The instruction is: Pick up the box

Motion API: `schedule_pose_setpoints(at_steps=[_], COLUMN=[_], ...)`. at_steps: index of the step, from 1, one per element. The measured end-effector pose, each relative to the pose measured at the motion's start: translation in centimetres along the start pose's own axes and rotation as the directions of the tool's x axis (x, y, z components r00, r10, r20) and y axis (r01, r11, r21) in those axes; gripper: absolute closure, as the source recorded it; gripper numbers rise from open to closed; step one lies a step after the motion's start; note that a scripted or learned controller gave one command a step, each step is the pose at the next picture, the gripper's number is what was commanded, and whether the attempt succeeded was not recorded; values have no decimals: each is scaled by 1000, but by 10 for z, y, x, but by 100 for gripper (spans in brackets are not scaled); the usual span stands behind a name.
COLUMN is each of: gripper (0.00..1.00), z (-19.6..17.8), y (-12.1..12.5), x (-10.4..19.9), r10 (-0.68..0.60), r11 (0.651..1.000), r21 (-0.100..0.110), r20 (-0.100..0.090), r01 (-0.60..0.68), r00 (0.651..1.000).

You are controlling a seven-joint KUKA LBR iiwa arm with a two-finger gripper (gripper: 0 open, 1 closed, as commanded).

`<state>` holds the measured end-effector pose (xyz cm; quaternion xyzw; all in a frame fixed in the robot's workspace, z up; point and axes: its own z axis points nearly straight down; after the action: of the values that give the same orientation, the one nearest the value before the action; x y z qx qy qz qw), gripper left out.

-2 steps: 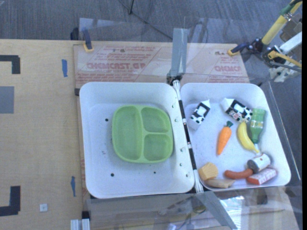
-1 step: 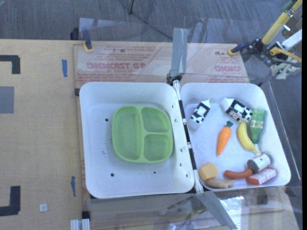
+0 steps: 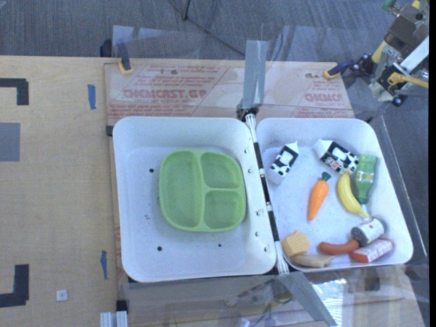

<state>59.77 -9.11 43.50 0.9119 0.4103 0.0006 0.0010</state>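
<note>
Worktop [image 3: 54,182] of pale wood carries the two bins. The left bin [image 3: 129,251] holds a green divided plate [image 3: 202,190] and is no concern here. In the right bin [image 3: 388,148] lie toy foods: a cow-patterned carton [image 3: 283,162], a carrot [image 3: 317,196], a second cow-patterned carton [image 3: 338,157], a banana [image 3: 350,195] and a green bottle [image 3: 365,176].

The box [image 3: 373,251], which I take to be the small red-and-white one, lies flat in that bin's near right corner, close against the wall. A sausage [image 3: 337,247] ends just at its left, and a small can [image 3: 368,230] sits touching or nearly touching its far side.

It looks like light card or hollow plastic: stiff enough to hold shape, little weight, with smooth faces that could slide under a loose pinch and may dent under a hard one. Its long axis runs left to right, the right end tilted slightly away from the camera. The best hold is probably across the short width at mid-length, though the can and the bin wall crowd both long sides, so the approach needs care.

The arm [image 3: 409,26] stands at the upper right, outside the bins and well apart from the box. Whether its jaws are released or clenched I cannot tell.
</note>
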Motion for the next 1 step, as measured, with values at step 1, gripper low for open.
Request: schedule_pose_setpoints(at_steps=[1], gripper=[100], z=[-10], y=[0], x=[1], r10=[-2], r11=[1000], r21=[-3], r20=[0], r01=[2], r00=[1000])
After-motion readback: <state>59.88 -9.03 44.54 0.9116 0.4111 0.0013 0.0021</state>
